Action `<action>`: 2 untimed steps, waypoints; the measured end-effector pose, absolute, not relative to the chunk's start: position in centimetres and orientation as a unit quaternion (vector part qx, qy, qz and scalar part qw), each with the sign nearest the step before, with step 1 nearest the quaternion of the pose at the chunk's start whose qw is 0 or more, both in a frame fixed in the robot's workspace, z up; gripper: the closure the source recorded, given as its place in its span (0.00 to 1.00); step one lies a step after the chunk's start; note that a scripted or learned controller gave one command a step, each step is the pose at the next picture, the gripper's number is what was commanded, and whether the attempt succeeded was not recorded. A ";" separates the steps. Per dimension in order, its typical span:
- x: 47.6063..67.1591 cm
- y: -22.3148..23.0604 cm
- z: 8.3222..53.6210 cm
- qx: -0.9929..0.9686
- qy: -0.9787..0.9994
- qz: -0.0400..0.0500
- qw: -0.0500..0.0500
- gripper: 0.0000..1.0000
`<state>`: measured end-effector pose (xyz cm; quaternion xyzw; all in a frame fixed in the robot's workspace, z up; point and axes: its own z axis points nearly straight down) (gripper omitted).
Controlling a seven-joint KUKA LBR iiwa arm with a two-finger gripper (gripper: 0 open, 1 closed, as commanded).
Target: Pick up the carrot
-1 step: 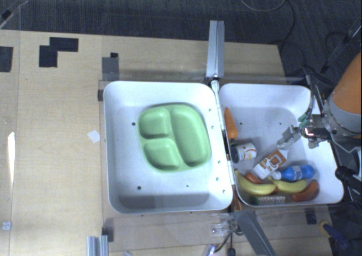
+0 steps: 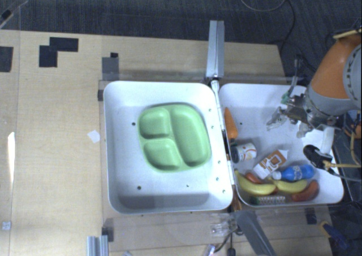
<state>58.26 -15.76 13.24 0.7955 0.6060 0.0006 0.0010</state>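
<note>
Carrot [image 2: 229, 124] lies along left wall of right bin [image 2: 254, 92], approx 9 o'clock from gripper [image 2: 289, 115]. Gripper hangs open, w/ nothing held. We judge approach step; next we need to go left & descend.

Matt green plastic tray [image 2: 173, 136]

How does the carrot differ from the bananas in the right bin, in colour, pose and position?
The carrot is orange and straight; the bananas are yellow and curved. The carrot lies lengthwise against the right bin's left wall; the bananas lie crosswise along its near edge. The carrot lies alone; the bananas are crowded by other items. Both lie flat.
</note>
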 end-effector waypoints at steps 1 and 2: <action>59.9 -19.6 8.8 0.826 0.563 0.004 0.002 0.00; 60.9 -19.1 8.8 0.781 0.625 0.002 0.004 0.00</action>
